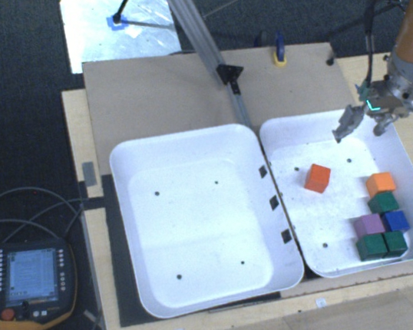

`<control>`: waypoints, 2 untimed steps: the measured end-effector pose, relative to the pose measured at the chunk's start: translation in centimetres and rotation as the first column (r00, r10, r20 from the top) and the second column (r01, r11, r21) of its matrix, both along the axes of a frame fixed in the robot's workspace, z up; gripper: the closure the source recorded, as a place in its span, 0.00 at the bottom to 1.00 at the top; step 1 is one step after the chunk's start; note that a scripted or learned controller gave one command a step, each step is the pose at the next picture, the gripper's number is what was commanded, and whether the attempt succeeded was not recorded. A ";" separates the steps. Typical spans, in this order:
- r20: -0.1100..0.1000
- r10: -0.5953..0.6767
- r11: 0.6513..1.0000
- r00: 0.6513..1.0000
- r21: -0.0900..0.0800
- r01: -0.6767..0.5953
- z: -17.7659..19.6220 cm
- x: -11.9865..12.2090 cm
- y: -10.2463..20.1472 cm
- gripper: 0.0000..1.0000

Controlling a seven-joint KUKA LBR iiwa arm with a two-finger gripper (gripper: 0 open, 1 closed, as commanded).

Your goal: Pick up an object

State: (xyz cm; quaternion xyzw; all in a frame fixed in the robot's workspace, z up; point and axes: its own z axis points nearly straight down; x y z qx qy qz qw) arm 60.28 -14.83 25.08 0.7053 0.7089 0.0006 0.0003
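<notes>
My gripper (pixel 362 125) hangs over the back edge of the right bin (pixel 306 245), open, with nothing between its fingers. An orange-red block (pixel 318 178) lies alone in the middle of that bin, in front of and to the left of the gripper. Along the bin's right side sits a cluster of blocks: an orange one (pixel 380 182), a dark green one (pixel 384 202), a purple one (pixel 369 224), a blue one (pixel 396 221) and two green ones (pixel 372 246) at the front corner.
The left bin (pixel 132 211) stands beside the right one, the two rims touching. A grey pole (pixel 196 26) slants across the back of the bench. A teach pendant (pixel 27 286) lies on the floor at the left.
</notes>
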 end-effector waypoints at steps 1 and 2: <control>-0.005 0.000 1.000 1.000 0.001 0.000 -5.8 0.2 0.9 0.00; -0.004 -0.003 1.000 1.000 0.000 0.003 -10.0 0.0 0.8 0.00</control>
